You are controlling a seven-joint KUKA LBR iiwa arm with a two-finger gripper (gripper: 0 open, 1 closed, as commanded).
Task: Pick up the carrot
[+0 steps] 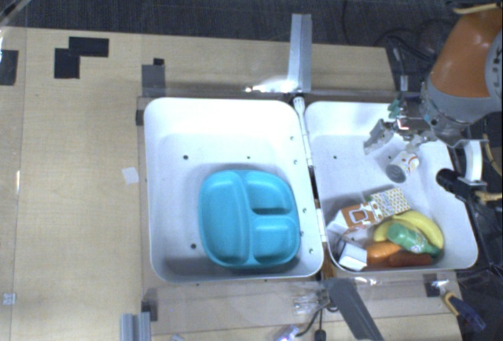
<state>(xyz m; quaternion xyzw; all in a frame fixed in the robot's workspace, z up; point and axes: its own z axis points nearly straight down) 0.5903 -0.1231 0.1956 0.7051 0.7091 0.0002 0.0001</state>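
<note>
Carrot point(383, 251): orange, smooth, tapered, lying flat in the near corner of the right bin point(343, 135), tucked under a yellow curved banana point(420, 225) and touching a green rounded veg-like item point(405, 236) w/ glossy plastic look. A dark red-brown long piece point(409, 259) lies just beside the carrot, on the near side. Flat printed cardboard packets point(376, 208) w/ patterned faces sit just behind the carrot, toward bin centre; a small white boxy item point(353, 255) lies next to the carrot, on the divider side.

Gripper point(398, 165) hangs over the far half of the right bin, well apart from the carrot, grey metal w/ orange band on the arm above. Fingers look spread apart, nothing between them, tips pale and rounded.

Left bin point(169, 143): shallow, white, matte plastic, rounded corners, holds a blue sectioned tray point(248, 217) w/ three compartments, smooth moulded plastic. Counter point(71, 174) is pale wood-grain w/ black square marks.
</note>
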